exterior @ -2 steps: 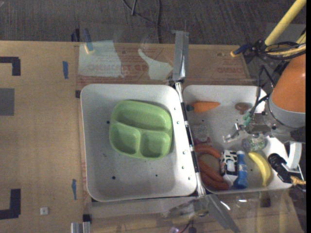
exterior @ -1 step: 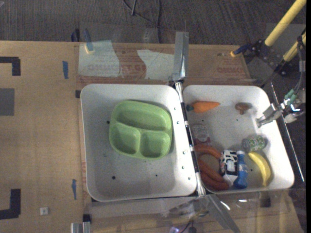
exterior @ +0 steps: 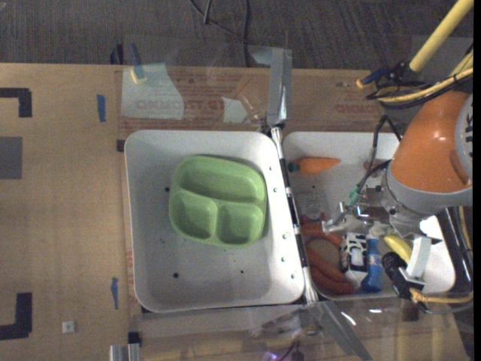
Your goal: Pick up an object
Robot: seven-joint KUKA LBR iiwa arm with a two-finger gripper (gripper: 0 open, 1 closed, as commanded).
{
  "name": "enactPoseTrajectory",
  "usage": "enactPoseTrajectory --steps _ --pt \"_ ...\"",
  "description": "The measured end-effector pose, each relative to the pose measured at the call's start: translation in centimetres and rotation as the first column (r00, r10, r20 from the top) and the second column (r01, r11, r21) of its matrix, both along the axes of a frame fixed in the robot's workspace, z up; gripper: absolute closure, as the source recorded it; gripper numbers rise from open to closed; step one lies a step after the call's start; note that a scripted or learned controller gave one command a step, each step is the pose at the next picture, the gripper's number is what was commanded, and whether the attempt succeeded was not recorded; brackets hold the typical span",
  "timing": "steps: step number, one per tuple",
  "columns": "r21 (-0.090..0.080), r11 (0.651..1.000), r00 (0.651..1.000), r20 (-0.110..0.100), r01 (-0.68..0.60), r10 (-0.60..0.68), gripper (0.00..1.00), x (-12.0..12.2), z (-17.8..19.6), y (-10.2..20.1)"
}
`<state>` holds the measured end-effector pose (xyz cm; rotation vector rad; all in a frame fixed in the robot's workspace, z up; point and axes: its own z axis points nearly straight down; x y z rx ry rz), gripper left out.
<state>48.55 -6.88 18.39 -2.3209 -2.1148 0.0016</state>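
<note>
My gripper hangs low over the middle of the right bin, below the orange-banded wrist. Just under and in front of it lie a white, black and blue object and red sausage-shaped pieces. A yellow piece shows to the right of them, partly hidden by the arm. An orange carrot lies apart at the bin's far left corner. Nothing is seen held.
The left bin holds a green divided plate at its centre. A metal divider stands between the bins at the back. Cables and a yellow pole run at the upper right.
</note>
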Motion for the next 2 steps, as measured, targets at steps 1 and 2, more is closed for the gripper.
enactPoseTrajectory --steps 1,2 --pt "-0.002 0.995 0.995 0.004 -0.098 0.098 0.0 -0.1 11.9 -8.2" --pt "0.0 0.999 0.999 0.001 -0.037 0.037 0.0 -0.7 -4.2 -10.1"
